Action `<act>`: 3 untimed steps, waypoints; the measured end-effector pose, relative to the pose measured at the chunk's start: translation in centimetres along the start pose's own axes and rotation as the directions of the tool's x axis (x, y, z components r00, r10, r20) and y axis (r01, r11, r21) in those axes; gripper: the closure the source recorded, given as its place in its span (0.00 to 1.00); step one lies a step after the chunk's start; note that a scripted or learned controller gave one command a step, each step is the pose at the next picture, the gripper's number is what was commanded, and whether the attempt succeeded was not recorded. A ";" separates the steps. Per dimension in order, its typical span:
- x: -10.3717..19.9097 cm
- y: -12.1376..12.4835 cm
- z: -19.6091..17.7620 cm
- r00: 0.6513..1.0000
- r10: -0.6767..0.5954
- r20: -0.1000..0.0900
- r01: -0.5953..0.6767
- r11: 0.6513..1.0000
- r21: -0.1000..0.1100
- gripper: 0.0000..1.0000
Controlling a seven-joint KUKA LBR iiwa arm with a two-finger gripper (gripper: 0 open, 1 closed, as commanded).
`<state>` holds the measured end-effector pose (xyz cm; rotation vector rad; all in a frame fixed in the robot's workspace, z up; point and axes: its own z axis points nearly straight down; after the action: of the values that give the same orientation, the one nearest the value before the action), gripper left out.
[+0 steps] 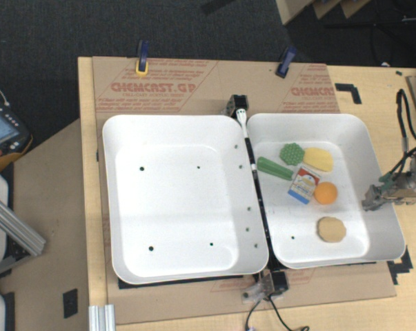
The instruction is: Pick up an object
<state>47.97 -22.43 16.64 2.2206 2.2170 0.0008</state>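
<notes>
The right bin (pixel 356 133) holds several small objects. A green brush (pixel 285 160) with a round head and long handle lies near the bin's left wall. Beside it are a yellow piece (pixel 319 159), a small red, white and blue box (pixel 303 184), an orange ball (pixel 325 194) and a tan round piece (pixel 332 229). My gripper (pixel 374 198) reaches in low from the right and sits at the right bin's right rim. It is a short way right of the orange ball, and nothing shows between its tips.
The left bin (pixel 125 185) lies beside the right one on a cardboard sheet (pixel 194 81). Two clamps (pixel 143 57) hold the sheet's far edge. Cables (pixel 404 129) hang at the right, near the gripper.
</notes>
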 end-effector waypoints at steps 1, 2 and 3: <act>7.1 0.1 -7.5 1.000 -0.009 -0.002 0.009 1.000 -0.004 1.00; 17.0 0.2 -12.7 1.000 -0.014 -0.005 0.014 1.000 -0.004 1.00; 25.5 0.1 -16.6 1.000 -0.013 -0.005 0.013 1.000 -0.003 1.00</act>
<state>48.01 3.09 33.16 2.2075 2.2318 0.0095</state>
